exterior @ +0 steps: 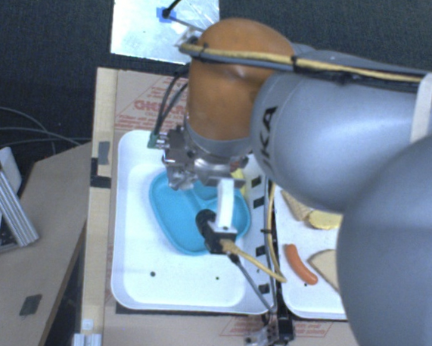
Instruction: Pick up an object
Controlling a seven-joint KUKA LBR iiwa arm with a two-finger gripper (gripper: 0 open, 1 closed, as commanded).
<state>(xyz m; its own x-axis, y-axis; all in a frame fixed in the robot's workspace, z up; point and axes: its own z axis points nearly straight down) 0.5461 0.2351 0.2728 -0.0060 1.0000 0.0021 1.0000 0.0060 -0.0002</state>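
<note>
Gripper point(189, 175) is hanging low over the blue dish point(185, 219) lying mid-frame in the left bin point(136, 290); whether it is clenching anything, I cannot tell.

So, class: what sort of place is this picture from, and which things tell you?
Probably a robotics lab test bench rather than a kitchen: a grey industrial arm reaches over two shallow white bins, loose cables trail beside them, and an aluminium frame rail stands at the left.
</note>
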